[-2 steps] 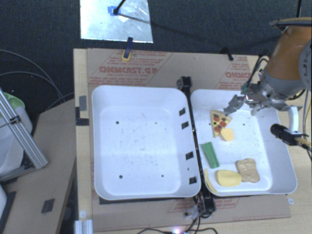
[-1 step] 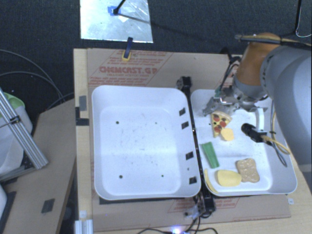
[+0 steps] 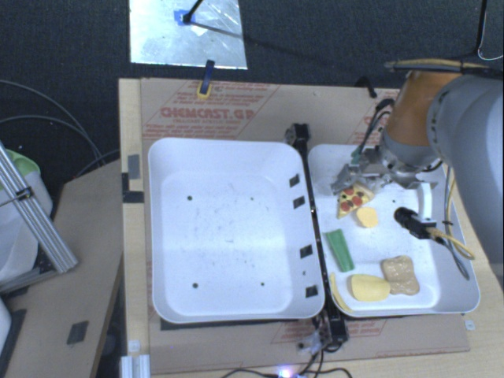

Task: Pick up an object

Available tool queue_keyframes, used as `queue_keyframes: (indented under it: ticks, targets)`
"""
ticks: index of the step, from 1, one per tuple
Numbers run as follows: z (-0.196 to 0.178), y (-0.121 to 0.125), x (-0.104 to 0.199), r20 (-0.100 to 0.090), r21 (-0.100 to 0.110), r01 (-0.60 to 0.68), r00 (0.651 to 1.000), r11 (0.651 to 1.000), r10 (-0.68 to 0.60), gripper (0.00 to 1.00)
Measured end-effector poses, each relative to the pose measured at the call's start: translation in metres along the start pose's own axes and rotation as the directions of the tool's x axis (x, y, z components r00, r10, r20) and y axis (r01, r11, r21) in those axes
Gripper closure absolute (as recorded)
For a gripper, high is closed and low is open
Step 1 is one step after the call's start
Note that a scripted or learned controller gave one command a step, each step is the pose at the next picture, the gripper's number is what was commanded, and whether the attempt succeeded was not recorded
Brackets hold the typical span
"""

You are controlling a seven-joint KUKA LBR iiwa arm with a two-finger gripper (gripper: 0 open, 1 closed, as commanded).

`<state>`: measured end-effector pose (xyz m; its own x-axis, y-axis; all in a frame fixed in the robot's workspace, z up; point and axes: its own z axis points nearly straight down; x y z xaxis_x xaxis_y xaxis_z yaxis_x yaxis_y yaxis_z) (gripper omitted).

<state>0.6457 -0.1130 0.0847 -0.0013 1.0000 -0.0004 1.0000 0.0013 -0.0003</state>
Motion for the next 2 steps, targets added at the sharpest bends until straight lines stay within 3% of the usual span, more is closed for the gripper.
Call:
queue_keyframes:
  ticks: [1,2]
  targets:
    - [-0.013,0.003,0.000,0.000,-0.008,0.001,1.000,1.000,-0.001,1.00]
    - [-0.106,0.002,0.099,-0.002,-0.010,0.011,1.000,1.000,-0.011,1.00]
